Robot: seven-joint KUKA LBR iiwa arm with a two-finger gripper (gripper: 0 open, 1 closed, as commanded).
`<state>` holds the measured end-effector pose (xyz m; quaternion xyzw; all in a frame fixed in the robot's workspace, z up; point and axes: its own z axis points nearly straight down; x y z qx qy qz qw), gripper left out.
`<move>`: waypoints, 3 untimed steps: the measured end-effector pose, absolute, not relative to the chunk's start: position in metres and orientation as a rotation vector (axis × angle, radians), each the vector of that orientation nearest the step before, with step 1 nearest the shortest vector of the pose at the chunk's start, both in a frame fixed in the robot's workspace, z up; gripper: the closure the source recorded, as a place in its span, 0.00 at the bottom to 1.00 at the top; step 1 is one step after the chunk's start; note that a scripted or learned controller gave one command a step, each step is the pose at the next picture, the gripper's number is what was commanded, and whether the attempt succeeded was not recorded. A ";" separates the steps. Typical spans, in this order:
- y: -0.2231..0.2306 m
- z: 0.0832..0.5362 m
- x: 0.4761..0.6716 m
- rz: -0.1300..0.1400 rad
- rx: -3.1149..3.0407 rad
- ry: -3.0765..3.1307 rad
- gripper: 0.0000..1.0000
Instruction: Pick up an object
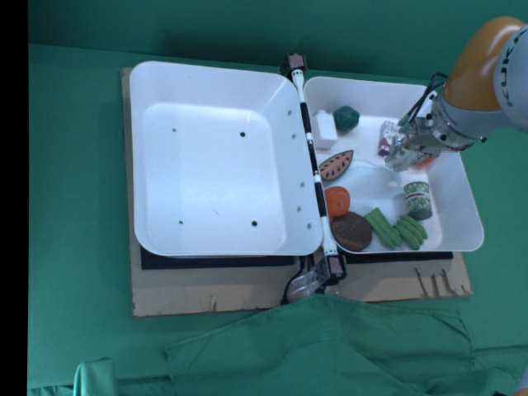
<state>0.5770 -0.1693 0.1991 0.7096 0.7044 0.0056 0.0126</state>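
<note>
My gripper (402,153) hangs low over the back right part of the right bin (464,190), reaching in from the right. A small pink and white can (385,138) lies just left of it, touching or nearly touching. A bit of something red-orange (426,162) peeks out at the gripper's right side. A patterned cup (417,199) stands just in front of the gripper. Further left lie a watermelon slice (336,165), an orange (337,200), a white block (324,128) and a dark green lump (346,118).
A brown round disc (352,231) and green pea pods (398,228) lie along the right bin's front wall. The left bin (157,97) sits beside it, with a black and white divider bar (312,159) between them. Green cloth (330,345) covers the bench's front.
</note>
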 end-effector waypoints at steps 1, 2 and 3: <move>-0.181 0.299 0.536 0.008 2.218 2.205 1.00; -0.180 0.292 0.536 0.002 2.222 2.212 0.00; -0.180 0.189 0.551 -0.006 2.229 2.219 0.00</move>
